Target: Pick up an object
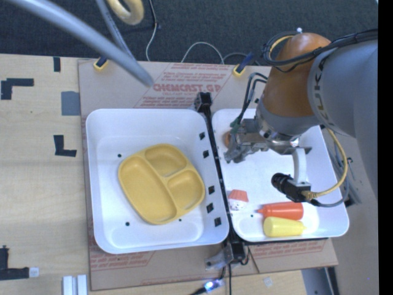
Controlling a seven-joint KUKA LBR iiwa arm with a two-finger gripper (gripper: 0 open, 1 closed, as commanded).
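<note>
Lying in the lower corner of the right bin, the orange object is a short, rounded stick shape, smooth and glossy, with its length set across the view. A stubby pale yellow object sits just below it, touching or very nearly touching it, and lies the same way. To their left, near the wall between the bins, rests a small red-and-white piece with a tiny white cube just beneath it. All four lie flat on the white floor of the bin, and nothing grips them. The gripper is higher in the view, over the upper left part of the same bin and close to the dividing wall, well apart from the orange and yellow objects and nearer to the red-and-white piece, though still clear of it. A small orange patch shows right beside the gripper, too hidden to say what it is or whether it is held. Whether the gripper is wide or narrow cannot be told, since the wrist housing and cables cover it. Above it the grey arm with its orange band reaches in from the right. The left bin holds a yellow divided plate, lying flat near its middle. Both bins rest on a cardboard sheet on the wooden bench.
</note>
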